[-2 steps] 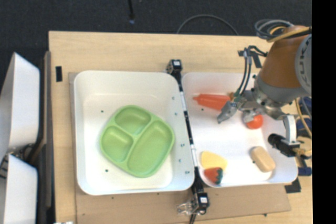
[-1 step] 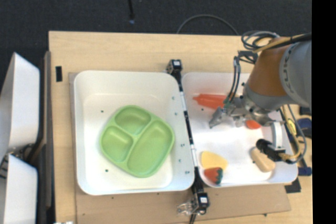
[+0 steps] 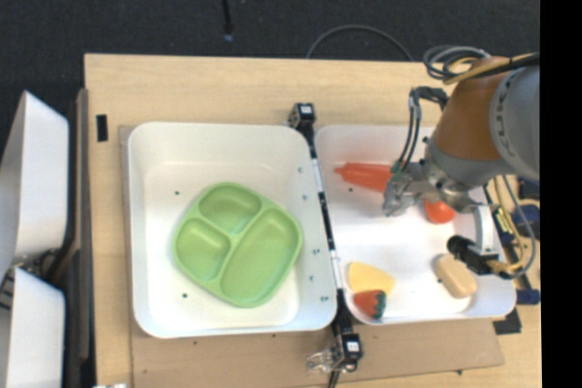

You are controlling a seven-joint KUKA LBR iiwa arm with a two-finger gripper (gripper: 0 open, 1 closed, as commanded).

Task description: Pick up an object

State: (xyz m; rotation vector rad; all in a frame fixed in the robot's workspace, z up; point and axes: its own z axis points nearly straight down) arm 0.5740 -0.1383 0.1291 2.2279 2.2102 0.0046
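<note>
Just left of gripper (image 3: 396, 198): carrot (image 3: 362, 175)

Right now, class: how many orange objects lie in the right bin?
2: an orange carrot-shaped piece near the bin's upper left, beside the gripper, and a small orange piece just right of it. The arm may hide others.

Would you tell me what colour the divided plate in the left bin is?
The divided plate is light green, seen clearly in the camera view.
</note>
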